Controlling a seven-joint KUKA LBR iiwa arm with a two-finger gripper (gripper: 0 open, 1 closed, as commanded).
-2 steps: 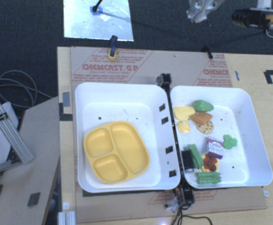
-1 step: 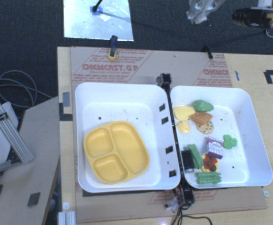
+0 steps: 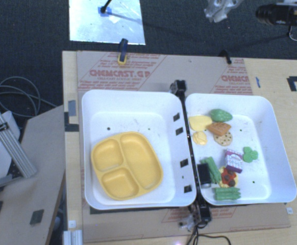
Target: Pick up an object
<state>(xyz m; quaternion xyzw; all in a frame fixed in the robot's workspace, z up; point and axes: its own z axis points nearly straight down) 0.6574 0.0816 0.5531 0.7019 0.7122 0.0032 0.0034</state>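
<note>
My gripper [image 3: 222, 5] hangs high above the bench, beyond the far edge of the right bin [image 3: 278, 137], and nothing shows beneath it. That bin holds several toy foods: a green leaf [image 3: 220, 115], a yellow piece [image 3: 199, 122], an orange cracker [image 3: 219, 128], a speckled cookie [image 3: 223, 139], a purple and white box [image 3: 234, 161], a green clover [image 3: 249, 154], a red and orange piece [image 3: 228, 177] and green beans [image 3: 226, 193]. A yellow divided plate [image 3: 125, 165] lies in the left bin [image 3: 133, 98].
A black block [image 3: 203, 173] and a green strip [image 3: 213, 169] lie by the divider between the bins. A shiny metal sheet [image 3: 106, 13] lies on the floor behind the bench. A yellow clamp [image 3: 122, 52] grips the far bench edge. An aluminium rail [image 3: 8, 137] slants at the left.
</note>
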